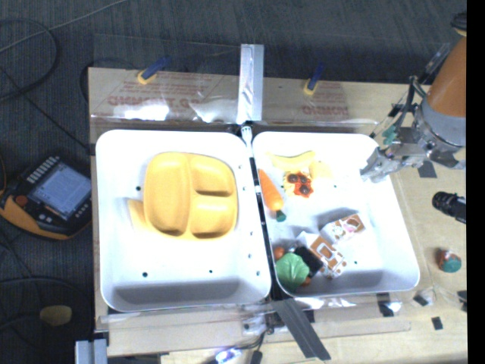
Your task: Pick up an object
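I am working over a worktop (424,226) that is carrying two shallow white bins side by side. The left bin (121,279) is holding a big yellow divided tray (189,194), the largest piece here. The right bin (398,249) is holding the smaller things I could pick: a carrot (270,191) lying along its left wall, a pale yellow flat piece (294,160) near the far wall, a small dark red-and-black item (298,182) just beside that, a pair of patterned white-and-brown boxes (336,243) toward the near side, and a green leafy toy (288,268) in the near left corner, touching something black.

My arm (449,89) is reaching in from the right, and my pincer (379,167) is hanging at the right bin's far right edge, well apart from every object. Whether it is open or closed I cannot tell; it is gripping nothing.

I judge I am in the approach step, with nothing grasped yet. Next I would be needing to travel left and nearer over a chosen object, most likely the boxes, then descend squarely onto it.
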`<state>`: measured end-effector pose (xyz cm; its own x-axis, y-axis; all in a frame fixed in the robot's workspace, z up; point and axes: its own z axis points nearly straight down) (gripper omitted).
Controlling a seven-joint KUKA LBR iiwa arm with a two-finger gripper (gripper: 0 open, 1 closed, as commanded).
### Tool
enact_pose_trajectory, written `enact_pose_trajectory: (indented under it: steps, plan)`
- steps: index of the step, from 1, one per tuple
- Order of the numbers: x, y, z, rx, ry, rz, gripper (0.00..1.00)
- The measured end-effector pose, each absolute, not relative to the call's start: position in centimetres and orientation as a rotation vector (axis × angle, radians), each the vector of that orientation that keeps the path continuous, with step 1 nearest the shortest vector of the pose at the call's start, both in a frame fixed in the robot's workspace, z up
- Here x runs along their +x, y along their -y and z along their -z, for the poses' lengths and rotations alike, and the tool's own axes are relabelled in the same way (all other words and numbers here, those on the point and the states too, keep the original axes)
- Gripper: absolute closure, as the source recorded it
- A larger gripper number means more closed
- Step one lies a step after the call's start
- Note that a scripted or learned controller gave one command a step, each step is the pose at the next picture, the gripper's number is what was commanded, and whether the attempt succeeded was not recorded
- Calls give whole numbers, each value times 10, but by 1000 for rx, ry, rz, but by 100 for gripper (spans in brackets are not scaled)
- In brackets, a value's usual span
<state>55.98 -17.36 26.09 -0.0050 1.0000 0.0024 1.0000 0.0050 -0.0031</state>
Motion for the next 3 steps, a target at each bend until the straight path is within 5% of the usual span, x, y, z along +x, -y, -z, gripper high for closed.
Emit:
enact_pose_trajectory:
  steps: [1,2,3]
  plan:
    - [627,143,-126,-2347,2086,-6,100]
    - [627,143,-126,-2348,2087,-5,0]
    - [665,137,-91,-2134,2295,-31,0]
